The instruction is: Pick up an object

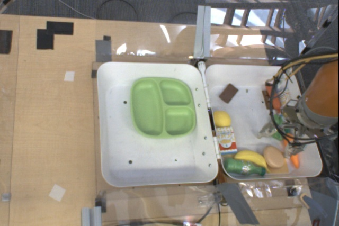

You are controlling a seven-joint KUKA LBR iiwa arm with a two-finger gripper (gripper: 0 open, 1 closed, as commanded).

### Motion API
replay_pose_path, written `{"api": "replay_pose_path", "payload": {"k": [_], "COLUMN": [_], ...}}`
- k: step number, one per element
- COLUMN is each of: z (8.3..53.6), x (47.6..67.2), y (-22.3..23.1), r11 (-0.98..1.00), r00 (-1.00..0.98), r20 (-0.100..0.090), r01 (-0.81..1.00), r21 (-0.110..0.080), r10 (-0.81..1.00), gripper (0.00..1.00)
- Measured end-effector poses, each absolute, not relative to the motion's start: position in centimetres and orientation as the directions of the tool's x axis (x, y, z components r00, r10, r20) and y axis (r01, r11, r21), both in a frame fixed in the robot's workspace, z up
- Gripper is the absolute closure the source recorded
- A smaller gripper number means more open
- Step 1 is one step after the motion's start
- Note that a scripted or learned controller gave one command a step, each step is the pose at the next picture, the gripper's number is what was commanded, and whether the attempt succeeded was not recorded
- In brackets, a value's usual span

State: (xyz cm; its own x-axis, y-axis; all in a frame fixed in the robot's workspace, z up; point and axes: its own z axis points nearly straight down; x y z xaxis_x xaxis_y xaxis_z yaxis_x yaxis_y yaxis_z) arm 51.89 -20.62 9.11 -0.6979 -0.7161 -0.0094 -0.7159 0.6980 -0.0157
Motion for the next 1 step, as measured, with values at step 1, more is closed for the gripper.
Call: {"api": "replay_pose_path", "payload": {"k": [1], "z": [9.03], "x": [54.84], "y": [-20.58], "r11": [0.673], "r00": [-0.673], "r20": [-0.008], "r01": [-0.739], "r21": [-0.013], "r10": [-0.74], "gripper": [0.0]}}
